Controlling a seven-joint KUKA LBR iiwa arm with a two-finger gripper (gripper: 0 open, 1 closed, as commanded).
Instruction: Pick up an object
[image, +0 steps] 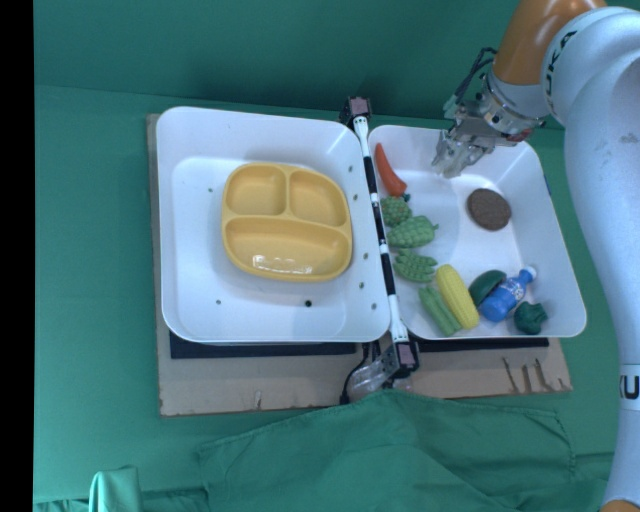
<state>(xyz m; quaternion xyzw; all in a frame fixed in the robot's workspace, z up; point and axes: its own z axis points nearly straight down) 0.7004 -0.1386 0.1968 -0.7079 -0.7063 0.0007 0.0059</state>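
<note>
My gripper (452, 160) hangs over the far part of the right bin (555, 235), its fingers open and pointing down with nothing between them. Just below and to its right lies a brown round patty (488, 208). A red-orange carrot (389, 172) lies to the gripper's left by the divider. Lower in the bin sit green leafy vegetables (411, 233), a yellow corn cob (457, 295), a blue bottle (506, 295) and a dark green piece (529, 317).
The left bin (190, 150) holds a yellow three-section plate (287, 220). A black-and-white divider bar (378, 230) runs between the bins. Green cloth (400, 455) lies at the bench's front. The arm (600, 150) comes down the right side.
</note>
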